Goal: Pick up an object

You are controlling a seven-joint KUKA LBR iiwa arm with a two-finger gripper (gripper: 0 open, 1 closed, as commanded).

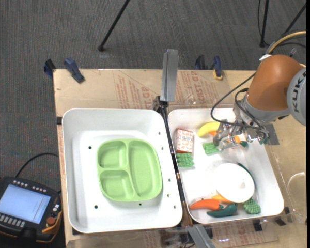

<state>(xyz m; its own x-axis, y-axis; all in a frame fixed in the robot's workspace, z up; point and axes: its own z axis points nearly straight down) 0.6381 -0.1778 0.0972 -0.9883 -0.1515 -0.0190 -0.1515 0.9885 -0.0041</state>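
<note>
My gripper (226, 139) hangs low over the back of the right bin (271, 161), below the orange wrist band. Just left of it lie a yellow banana (207, 129) and a small green waffle-like piece (211, 148). A bit of orange shows right beside the gripper, and I cannot tell what it is or whether it is held. A red and white carton (184, 140) and another green piece (185, 160) sit by the bin's left wall. Nearer the front are a white plate (235, 183), an orange carrot (205, 204), a dark green toy (222, 211) and a green piece (251, 206).
The left bin (72, 138) holds a light green divided tray (129, 169). A grey post (169, 76) stands at the back between the bins. Clamps sit on the bench's back edge, and a teach pendant (23, 205) lies off the bench at lower left.
</note>
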